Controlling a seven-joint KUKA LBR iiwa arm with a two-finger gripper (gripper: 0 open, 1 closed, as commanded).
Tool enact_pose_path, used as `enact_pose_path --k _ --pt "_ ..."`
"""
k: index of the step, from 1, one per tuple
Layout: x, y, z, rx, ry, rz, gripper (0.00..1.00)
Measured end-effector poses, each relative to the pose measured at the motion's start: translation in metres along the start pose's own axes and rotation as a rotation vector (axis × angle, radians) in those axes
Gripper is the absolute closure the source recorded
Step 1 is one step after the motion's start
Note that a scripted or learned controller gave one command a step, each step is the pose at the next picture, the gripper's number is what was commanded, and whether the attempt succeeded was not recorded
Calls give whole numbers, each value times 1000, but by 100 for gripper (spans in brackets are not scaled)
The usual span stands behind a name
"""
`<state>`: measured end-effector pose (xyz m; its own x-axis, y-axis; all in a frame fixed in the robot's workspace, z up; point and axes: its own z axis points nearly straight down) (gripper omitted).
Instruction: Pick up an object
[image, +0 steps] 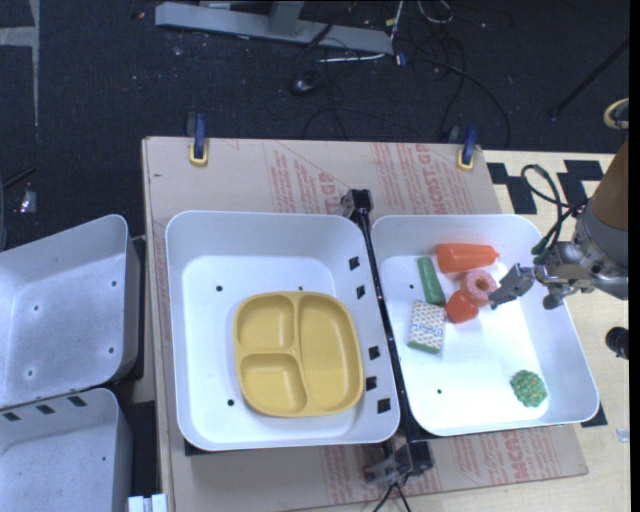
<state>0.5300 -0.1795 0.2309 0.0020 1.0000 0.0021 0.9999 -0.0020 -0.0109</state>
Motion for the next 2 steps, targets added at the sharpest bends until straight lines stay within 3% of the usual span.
enact_pose_path --k 1,2 --pt "0 2 -5 -11 -2 -3 0" --pt "1 -1 38 -6 -1 -1 0"
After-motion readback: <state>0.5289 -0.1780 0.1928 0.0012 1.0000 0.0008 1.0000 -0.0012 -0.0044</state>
